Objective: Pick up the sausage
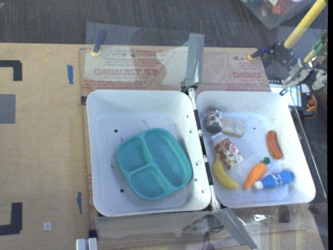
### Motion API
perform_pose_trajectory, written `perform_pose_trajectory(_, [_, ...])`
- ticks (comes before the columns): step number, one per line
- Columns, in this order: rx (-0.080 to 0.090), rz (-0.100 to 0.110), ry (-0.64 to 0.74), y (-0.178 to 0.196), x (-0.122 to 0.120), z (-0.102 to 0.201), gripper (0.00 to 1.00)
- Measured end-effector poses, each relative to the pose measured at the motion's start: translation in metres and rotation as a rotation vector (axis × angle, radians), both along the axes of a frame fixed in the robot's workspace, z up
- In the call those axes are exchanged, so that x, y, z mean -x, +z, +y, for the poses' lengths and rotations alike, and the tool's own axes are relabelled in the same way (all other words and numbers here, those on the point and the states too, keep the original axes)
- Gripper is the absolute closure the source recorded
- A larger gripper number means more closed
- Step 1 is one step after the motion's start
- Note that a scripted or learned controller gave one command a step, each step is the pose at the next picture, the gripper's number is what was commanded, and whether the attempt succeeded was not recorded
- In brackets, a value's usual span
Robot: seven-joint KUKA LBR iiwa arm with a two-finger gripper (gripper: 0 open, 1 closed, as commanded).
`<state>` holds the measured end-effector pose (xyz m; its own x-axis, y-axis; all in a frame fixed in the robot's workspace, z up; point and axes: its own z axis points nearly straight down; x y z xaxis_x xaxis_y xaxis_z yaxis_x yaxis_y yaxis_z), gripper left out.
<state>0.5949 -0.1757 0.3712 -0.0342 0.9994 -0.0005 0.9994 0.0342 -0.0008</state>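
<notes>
The sausage (274, 144), a short orange-red link, lies near the right wall of the right bin (291, 120). It rests apart from the other items, just above the carrot's green top. My gripper (300, 75) hovers beyond the bin's far right corner, outside the bin and well above the sausage in the view. Nothing is visibly held by it.
The right bin also holds a carrot (255, 174), a blue bottle (277, 180), a banana (223, 174) and two patterned packets (225, 123) (229, 152). In the left bin (104, 113) sits a teal divided plate (154, 163). A clear box with clutter (276, 1) stands at the far right.
</notes>
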Motion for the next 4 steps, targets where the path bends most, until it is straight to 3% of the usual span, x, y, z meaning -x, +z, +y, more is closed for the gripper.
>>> perform_pose_trajectory(1, [0.000,-0.002,0.126,-0.144,-0.043,-0.028,0.00])
perform_pose_trajectory(2, [-0.003,-0.009,0.219,-0.274,-0.007,-0.042,0.00])
perform_pose_trajectory(3, [0.001,-0.003,0.417,-0.270,-0.002,-0.046,0.00])
perform_pose_trajectory(4, [0.003,-0.009,0.413,-0.259,-0.003,-0.048,1.00])
